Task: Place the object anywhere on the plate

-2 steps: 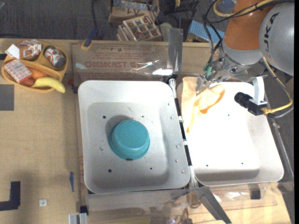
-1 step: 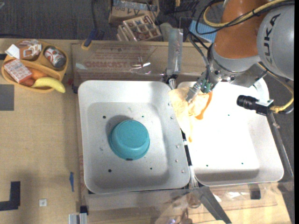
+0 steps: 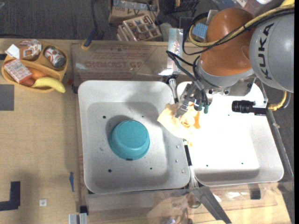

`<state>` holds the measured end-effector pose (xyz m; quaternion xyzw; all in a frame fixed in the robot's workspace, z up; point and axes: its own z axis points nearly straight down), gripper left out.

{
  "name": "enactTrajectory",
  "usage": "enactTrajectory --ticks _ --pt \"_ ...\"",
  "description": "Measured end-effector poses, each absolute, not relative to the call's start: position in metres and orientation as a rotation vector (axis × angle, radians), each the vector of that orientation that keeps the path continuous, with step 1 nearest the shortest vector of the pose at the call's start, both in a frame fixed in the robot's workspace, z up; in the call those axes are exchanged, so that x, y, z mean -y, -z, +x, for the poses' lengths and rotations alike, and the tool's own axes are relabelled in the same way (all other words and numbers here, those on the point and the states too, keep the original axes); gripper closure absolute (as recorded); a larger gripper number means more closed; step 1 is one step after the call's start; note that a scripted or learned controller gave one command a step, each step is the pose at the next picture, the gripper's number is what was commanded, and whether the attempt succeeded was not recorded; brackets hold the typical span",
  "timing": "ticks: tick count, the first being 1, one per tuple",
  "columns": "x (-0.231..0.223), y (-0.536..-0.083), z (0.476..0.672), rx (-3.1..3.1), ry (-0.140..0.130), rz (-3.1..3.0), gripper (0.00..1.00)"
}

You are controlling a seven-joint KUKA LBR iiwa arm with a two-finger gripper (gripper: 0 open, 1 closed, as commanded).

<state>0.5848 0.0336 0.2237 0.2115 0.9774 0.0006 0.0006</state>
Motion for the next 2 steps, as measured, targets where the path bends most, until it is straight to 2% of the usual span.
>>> enactTrajectory --ticks 1,2 --pt "-0.063 -0.218 0.554 -3.140 -0.003 0.047 1.00" --pt "-0.104 -0.222 0.526 -3.141 -0.003 -0.004 1.00"
